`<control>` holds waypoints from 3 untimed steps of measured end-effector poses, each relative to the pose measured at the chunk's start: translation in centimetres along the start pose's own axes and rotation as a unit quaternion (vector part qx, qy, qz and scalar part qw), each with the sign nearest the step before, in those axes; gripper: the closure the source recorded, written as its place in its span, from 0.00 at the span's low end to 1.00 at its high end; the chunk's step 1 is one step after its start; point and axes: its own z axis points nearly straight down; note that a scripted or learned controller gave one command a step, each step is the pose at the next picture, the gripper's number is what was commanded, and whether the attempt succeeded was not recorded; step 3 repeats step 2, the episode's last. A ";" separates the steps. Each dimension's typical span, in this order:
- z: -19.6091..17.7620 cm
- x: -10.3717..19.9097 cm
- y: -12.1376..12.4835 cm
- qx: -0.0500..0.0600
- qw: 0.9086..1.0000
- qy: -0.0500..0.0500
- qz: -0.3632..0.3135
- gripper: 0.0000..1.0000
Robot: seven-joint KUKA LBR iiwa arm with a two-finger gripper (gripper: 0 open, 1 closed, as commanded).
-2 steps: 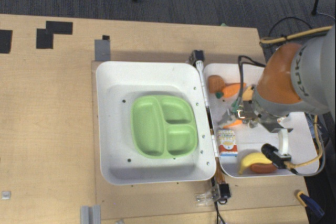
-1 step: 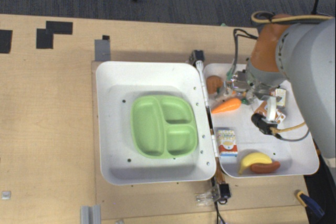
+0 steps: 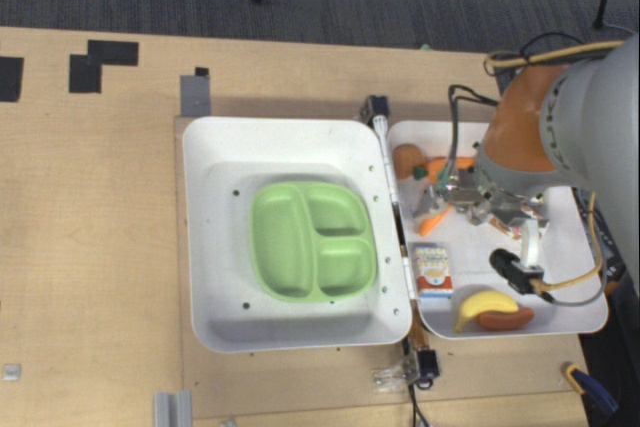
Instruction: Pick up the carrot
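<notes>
The carrot is lying in the right bin, near its far left corner, with its orange body partly covered by the arm's wrist and a green tip showing toward the left. A brown rounded item is sitting just beside it on the left, close to the bin's wall. The pincer is hanging over this same corner of the bin, just in front of the carrot, and whether it is spread or closed cannot be told from this angle; nothing can be seen held in it. A small orange piece is lying just under the pincer, toward the near side. The grey arm with its orange band is reaching in from the right and covering much of the bin's far half.

Nearer the front of the same bin, a small carton is lying by the left wall, and a banana is resting beside a reddish sausage-like item. In the left bin, a green divided plate is sitting in the middle. Both bins are resting side by side on the wooden desk.
</notes>
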 end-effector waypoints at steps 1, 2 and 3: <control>-1.2 0.0 0.2 -0.003 1.000 0.000 -0.001 1.00; -9.9 6.3 2.8 0.001 0.996 0.000 0.094 1.00; -9.9 6.3 2.8 0.001 0.996 0.000 0.094 1.00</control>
